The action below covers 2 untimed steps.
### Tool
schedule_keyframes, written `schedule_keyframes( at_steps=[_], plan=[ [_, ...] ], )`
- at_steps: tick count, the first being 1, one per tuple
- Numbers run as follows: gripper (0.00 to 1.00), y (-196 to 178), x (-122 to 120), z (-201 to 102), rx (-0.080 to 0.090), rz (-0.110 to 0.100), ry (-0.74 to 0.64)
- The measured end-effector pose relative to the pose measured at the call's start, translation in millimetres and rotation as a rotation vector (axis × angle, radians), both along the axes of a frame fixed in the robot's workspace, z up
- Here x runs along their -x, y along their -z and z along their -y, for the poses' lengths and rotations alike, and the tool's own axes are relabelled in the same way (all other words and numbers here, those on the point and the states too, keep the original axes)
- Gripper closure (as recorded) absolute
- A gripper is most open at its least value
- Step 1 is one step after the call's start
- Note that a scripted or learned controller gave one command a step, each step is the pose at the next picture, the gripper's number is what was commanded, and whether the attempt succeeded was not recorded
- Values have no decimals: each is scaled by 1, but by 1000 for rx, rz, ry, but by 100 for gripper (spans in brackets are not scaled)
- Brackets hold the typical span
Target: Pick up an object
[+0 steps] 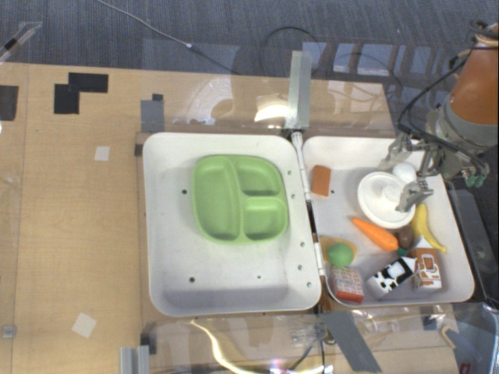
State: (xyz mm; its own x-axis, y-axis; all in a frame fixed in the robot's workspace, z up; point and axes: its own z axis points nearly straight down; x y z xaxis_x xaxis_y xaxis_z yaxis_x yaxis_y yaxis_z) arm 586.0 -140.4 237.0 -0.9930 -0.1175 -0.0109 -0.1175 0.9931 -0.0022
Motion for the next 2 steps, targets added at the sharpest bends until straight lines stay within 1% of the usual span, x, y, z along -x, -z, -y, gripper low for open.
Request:
schedule_keyframes(
  at_steps=[1,2],
  plan=[
    [0,139,16,-14,-2,-5,86],
    [0,146,12,-44,-1,6,167]
  ],
)
